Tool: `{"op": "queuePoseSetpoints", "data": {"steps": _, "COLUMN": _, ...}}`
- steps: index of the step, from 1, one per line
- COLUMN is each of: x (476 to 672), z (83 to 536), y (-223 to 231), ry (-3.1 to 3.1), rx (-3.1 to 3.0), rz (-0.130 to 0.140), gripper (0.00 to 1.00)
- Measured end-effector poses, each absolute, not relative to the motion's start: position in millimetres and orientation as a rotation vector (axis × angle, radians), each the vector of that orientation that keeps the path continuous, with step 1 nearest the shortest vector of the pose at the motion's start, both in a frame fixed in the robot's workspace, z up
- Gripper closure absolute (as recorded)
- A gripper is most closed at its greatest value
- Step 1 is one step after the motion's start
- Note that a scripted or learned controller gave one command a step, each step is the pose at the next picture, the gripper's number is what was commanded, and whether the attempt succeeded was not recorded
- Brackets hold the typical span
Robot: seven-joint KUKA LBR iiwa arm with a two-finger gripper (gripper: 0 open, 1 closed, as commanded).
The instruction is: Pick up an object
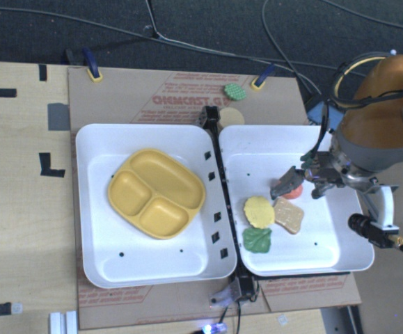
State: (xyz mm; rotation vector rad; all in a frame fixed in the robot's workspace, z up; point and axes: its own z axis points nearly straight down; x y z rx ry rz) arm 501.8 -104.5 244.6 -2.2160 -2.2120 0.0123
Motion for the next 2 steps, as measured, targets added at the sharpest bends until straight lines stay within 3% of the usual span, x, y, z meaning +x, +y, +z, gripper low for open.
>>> {"op": "queuePoseSetpoints", "data": {"steps": 1, "x": 504.1, "z": 250.1, "y": -104.3, "ry": -2.222, "rx": -2.218, "rz": 0.001, "gripper": 0.0}}
{"op": "queuePoseSetpoints", "data": {"steps": 2, "x": 507.2, "z": 206.3, "y": -104.5, "ry": -2.22, "rx": -2.219, "rz": 0.005, "gripper": 0.0}}
